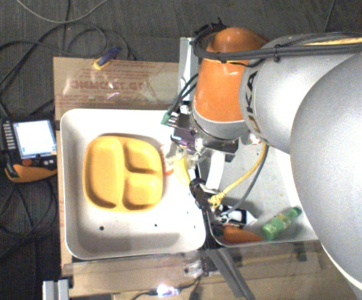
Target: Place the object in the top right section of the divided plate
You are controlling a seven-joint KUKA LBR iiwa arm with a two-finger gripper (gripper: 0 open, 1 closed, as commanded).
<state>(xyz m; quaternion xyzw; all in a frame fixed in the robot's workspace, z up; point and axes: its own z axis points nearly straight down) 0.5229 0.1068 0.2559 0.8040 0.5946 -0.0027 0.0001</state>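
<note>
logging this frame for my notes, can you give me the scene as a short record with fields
left bin: white bin holding a yellow divided plate
plate sections: three visible, nothing seen in them
right bin: green bottle, orange carrot-like item, small black and white item
arm: grey with orange band, over the seam between bins
end effector: near the plate's right edge, finger state unclear
off bench: handheld pendant at left

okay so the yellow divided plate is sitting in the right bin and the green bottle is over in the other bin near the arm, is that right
Not quite. The camera view shows the yellow divided plate sitting in the left bin, not the right one. The green bottle does lie in the other bin, near the arm.
</note>
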